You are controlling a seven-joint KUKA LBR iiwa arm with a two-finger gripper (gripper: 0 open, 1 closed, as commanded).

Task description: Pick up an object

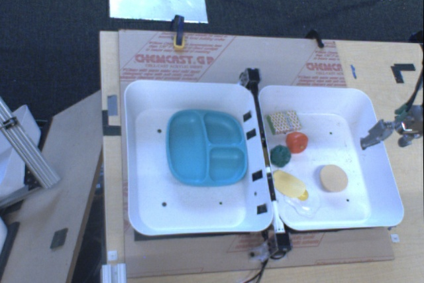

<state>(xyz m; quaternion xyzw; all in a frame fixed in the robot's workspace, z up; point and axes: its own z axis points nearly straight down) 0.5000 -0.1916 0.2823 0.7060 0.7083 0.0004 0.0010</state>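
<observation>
The right bin (371,209) holds several small objects. A speckled block (284,121) lies at its upper left, with a red-orange ball (297,141) just below it. A dark green lump (281,155) sits against the left wall, and a yellow piece (289,184) lies nearer the front with something clear beside it. A tan round disc (333,177) rests near the bin's middle. My gripper (372,136) reaches in from the right over the bin's right rim, above and to the right of the disc, apart from every object.
The left bin (142,209) holds a blue divided plate (205,146). A black-clipped divider (260,156) runs between the bins. A yellow clamp (179,42) sits on the board behind the bins. A metal rail (26,149) stands at the far left.
</observation>
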